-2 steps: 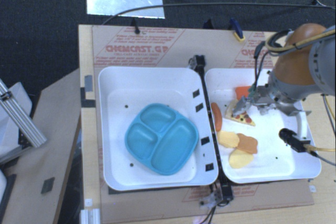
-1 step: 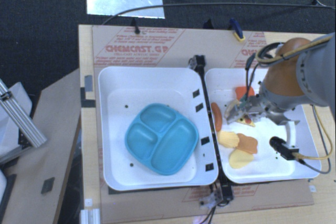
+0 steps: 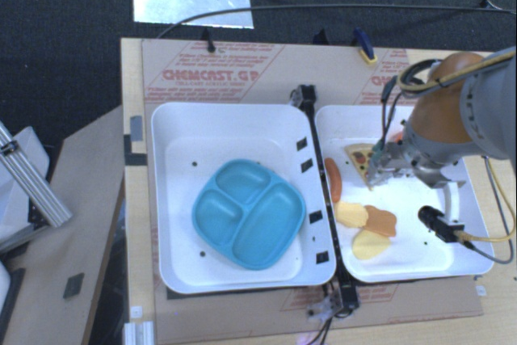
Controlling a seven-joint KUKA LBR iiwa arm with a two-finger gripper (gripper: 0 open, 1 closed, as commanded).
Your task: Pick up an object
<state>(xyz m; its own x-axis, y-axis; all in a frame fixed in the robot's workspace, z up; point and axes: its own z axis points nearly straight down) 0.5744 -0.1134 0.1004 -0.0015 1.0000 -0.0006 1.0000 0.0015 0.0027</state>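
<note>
Claw (image 3: 373, 178) is down in the right bin (image 3: 452, 258) by the pizza slice (image 3: 359, 155), can't tell its state, so I'd center it before squeezing.

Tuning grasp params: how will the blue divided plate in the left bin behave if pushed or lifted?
The blue divided plate looks like rigid moulded plastic, so probably stiff and light. It lies flat on the left bin floor, so it would likely slide rather than tip. Its low, smooth rim may slip from a two-finger pinch.
</note>
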